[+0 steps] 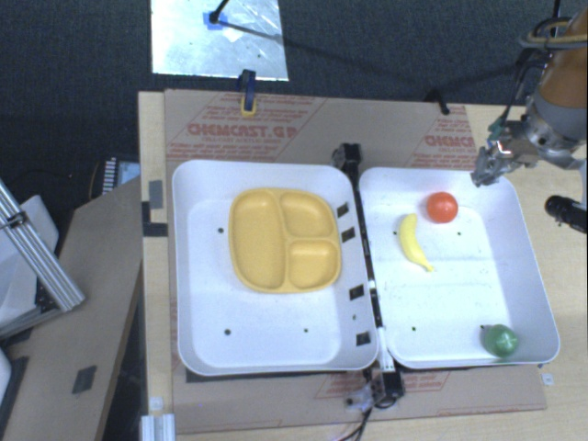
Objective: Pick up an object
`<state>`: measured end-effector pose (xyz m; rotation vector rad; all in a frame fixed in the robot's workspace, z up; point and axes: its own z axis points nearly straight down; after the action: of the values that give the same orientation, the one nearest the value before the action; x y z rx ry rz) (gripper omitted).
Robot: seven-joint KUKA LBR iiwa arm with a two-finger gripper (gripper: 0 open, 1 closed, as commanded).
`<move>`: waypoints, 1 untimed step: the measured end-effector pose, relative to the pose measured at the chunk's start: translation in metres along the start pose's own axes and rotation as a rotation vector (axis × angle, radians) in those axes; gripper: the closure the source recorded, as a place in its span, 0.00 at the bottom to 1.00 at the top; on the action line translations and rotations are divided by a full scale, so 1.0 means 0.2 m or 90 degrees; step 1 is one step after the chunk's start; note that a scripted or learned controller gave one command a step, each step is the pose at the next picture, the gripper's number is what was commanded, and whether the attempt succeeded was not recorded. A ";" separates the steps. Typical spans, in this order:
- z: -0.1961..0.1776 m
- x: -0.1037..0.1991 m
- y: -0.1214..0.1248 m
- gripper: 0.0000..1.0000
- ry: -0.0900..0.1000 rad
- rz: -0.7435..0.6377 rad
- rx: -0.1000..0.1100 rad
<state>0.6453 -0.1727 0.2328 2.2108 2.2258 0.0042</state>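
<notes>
Likeliest target, judging by nearness, is the orange-red ball (442,207), a small round fruit-like piece, smooth, lying loose on the floor of the right bin (514,246), just below and left of the gripper (484,175). Next out, the banana (413,243), yellow, curved, small, lies flat beside the ball, a bit farther from the pincer down-left, not touching the ball. Green round object (501,340) sits far below the gripper at the bin's near right corner, close against the rim, which could make a pinch awkward there. Gripper hovers over the bin's far right corner, near the rim, nothing between its tips; whether it is released or clenched cannot be told, too small and dark. Position reads as a staging pose before a descent, task not yet done. Well off to the gripper's left, the left bin (197,274) holds a yellow divided plate (283,240), three compartments, upright. All three pieces lie apart, so a clean approach looks possible.
</notes>
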 end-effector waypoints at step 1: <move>0.00 0.24 -0.03 1.00 0.002 -0.001 0.002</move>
<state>0.6385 -0.1251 0.2326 2.2113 2.2315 0.0029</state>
